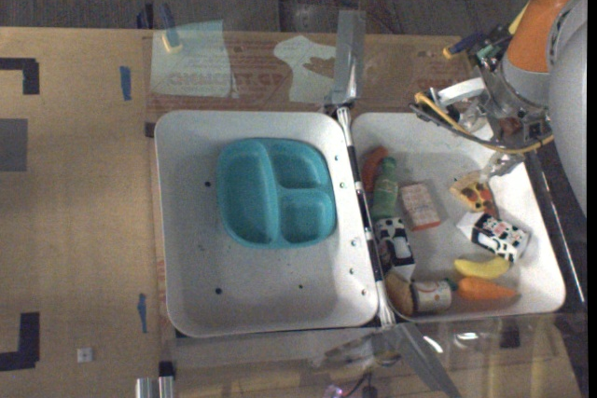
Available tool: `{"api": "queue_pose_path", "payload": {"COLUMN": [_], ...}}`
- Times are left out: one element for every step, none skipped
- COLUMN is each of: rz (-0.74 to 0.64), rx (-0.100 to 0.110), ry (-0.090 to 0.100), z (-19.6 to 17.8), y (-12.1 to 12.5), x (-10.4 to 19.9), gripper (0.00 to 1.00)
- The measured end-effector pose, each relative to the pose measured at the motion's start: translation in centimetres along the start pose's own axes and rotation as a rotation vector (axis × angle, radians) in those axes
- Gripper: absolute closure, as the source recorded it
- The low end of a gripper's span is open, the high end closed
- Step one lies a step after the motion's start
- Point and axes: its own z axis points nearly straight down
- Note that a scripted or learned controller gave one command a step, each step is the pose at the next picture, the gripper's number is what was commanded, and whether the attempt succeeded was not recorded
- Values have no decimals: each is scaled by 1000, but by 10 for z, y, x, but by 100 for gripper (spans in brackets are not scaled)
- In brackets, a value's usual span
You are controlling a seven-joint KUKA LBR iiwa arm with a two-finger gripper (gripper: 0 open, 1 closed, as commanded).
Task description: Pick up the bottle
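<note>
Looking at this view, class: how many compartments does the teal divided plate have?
3. On the teal divided plate in the left bin, one long compartment runs down the plate's left side, one sits at upper right, one at lower right. None looks hidden.

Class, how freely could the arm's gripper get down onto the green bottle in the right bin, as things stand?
Probably yes from above: nothing lies on the green bottle. But it is hemmed in, with an orange item beside it and the bin wall close by, while the gripper is across the bin.
</note>
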Motion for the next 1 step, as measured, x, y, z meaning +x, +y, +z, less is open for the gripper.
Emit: {"api": "queue_pose_path", "payload": {"rz": [59], "rx": [2], "ry": [1], "z": [-5], "y": [-78], "x": [17], "gripper": [0]}}
